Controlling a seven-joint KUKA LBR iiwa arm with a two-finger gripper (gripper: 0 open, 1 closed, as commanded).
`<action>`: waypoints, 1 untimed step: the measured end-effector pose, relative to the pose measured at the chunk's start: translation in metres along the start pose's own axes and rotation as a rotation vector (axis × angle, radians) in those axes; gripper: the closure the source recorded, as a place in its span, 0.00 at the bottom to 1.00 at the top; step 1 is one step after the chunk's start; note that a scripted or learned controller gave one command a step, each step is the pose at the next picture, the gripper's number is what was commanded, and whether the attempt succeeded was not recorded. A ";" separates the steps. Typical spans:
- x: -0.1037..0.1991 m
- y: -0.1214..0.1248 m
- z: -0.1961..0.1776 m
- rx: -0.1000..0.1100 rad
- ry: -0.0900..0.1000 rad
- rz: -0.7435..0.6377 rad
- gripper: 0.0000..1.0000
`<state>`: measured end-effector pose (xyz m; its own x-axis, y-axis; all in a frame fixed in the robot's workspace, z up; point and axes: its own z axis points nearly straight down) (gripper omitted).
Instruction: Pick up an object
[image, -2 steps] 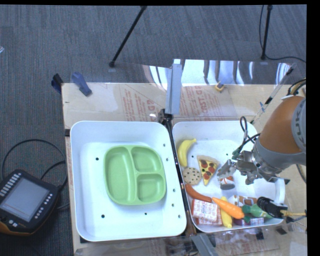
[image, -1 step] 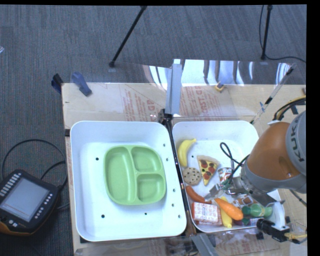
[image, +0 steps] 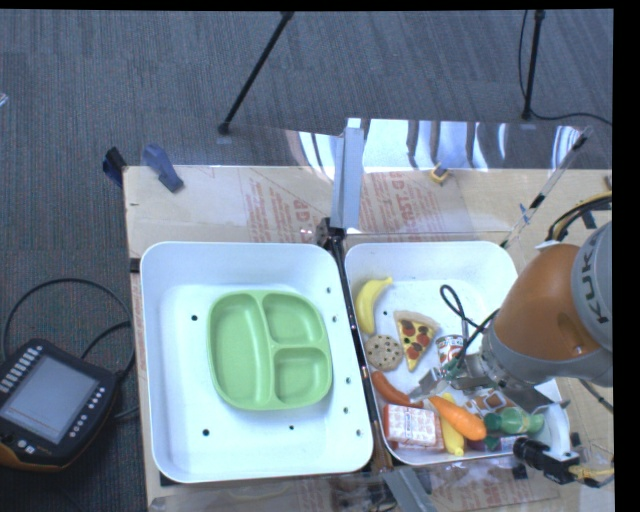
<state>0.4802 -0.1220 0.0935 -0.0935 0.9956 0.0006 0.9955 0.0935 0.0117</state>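
You have two shallow white bins side by side on the table (image: 230, 200). The left bin (image: 170, 290) carries a green divided tray (image: 270, 348), lying flat near its middle with three compartments. The right bin (image: 480, 262) holds the toy food — all of it gathered toward the near half.

Look there for your pick candidates. A yellow banana (image: 370, 300) lies near the bin's left wall, with a round cookie (image: 382, 351) just below it. A pizza slice (image: 414, 335) sits just right of the cookie, point toward you. Next to that stands a small can (image: 449, 350) with a red and white label. Along the near edge you have a red sausage-like piece (image: 392, 389), a red and white packet (image: 412, 425), an orange carrot (image: 460, 418) and a green piece (image: 520, 420) — these lie close together, some touching. A black cable loop (image: 452, 300) runs over the bin floor above the can.

The arm (image: 555, 310) comes in from the right, its orange band large over the bin's right corner. The gripper (image: 447, 376) is low in the right bin, just below the can and above the carrot. You can see metal parts there, but whether the fingers are spread or closed, and whether anything sits between them, cannot be told from this angle.

A teach pendant (image: 45, 400) lies on the floor at left.
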 end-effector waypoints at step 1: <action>0.006 0.000 0.000 0.001 -0.003 -0.345 0.00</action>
<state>0.4798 -0.1163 0.0932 -0.4243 0.9055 -0.0058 0.9055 0.4243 0.0096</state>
